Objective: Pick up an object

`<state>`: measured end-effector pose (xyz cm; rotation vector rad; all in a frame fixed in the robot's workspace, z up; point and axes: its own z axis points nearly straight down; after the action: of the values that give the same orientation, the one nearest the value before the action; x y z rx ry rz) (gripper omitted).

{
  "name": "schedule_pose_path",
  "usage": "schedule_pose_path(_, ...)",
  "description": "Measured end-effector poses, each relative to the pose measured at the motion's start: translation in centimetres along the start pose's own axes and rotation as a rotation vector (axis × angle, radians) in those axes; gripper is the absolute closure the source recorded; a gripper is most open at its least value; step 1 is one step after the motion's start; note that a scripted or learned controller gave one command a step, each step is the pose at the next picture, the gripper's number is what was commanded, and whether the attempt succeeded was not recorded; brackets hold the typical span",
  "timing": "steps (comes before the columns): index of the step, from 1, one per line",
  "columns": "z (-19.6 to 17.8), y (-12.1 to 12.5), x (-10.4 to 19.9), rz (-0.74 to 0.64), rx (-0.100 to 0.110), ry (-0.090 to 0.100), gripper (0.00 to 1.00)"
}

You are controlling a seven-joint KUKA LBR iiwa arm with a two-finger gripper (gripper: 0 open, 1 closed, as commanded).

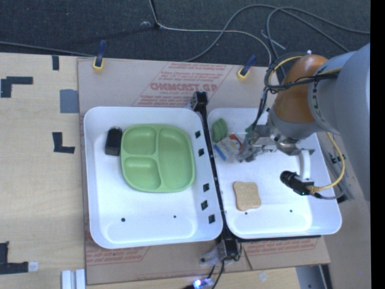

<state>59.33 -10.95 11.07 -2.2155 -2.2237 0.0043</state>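
Note:
My gripper hangs low in the right bin, near its back left part, under the orange band of the arm. Right by its tip lies a clutter of small things with blue, red and clear parts. A green object sits just behind them by the divider. A tan slice of bread lies nearer the front of the same bin, apart from the gripper.
The left bin bears a green divided plate with a small black object at its left. A black clip and cable hang from the arm over the right bin. Yellow clamps hold the board at the back.

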Motion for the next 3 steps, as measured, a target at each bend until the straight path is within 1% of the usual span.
schedule_pose_path(1,-6.1,0.6,0.0,0.002,-0.007,0.0,1.0)
schedule_pose_path(2,-11.5,1.7,0.1,0.002,-0.007,0.0,1.0)
schedule_pose_path(3,-12.5,1.7,0.1,0.003,-0.003,0.001,1.0)
